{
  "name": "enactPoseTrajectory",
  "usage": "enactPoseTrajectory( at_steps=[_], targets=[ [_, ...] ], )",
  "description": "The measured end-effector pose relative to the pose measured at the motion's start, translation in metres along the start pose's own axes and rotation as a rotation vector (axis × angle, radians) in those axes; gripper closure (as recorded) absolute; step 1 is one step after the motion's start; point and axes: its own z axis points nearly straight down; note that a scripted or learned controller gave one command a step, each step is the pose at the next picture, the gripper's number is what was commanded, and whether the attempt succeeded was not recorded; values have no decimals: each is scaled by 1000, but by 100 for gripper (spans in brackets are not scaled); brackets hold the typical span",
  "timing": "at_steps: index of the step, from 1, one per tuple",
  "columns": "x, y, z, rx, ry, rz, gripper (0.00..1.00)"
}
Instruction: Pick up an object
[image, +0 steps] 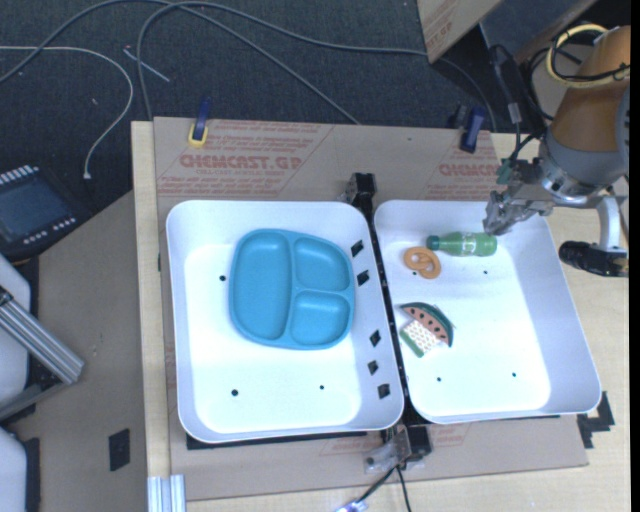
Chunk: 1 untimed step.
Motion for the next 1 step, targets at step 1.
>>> enactPoseTrajectory(
  at_steps=[1],
  targets=[
    [0, 1, -28, 4, 1, 0, 100]
  ],
)
